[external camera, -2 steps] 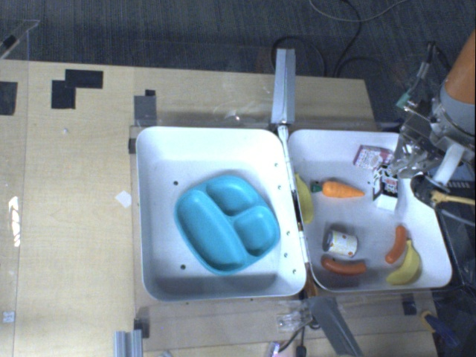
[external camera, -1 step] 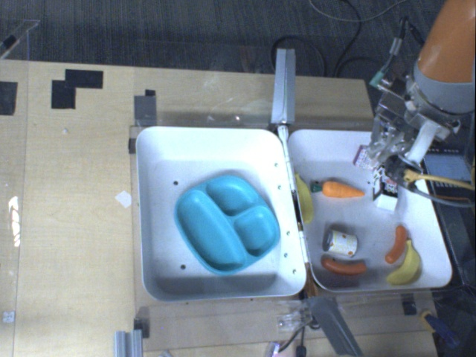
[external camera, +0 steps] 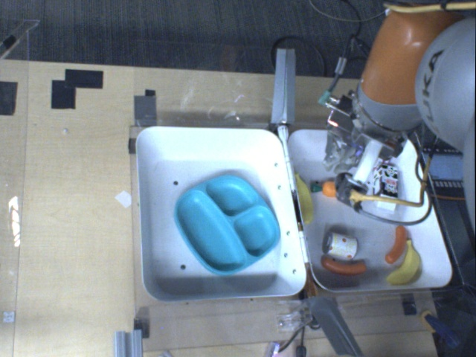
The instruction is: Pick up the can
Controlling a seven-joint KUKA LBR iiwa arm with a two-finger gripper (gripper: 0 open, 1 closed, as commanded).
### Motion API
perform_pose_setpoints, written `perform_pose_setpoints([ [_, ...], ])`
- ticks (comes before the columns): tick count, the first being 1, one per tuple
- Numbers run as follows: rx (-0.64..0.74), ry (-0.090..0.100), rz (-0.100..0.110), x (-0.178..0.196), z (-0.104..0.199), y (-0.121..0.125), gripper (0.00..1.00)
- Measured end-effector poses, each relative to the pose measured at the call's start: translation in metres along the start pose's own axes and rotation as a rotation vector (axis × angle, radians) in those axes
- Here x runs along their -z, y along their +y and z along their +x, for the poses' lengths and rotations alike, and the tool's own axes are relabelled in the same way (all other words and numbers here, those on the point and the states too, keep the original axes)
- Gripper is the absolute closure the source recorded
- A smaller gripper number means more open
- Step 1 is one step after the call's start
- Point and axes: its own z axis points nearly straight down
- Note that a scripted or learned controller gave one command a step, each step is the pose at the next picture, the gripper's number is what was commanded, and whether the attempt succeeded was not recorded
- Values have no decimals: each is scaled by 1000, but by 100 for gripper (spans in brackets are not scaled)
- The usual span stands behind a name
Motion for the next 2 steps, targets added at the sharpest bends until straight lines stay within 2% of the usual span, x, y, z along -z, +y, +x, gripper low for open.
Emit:
perform_pose_setpoints([
  [1, -137, 2, -2, 97, 45, 98, 100],
  [2, -170, 6, -4, 7, 91, 39, 100],
])
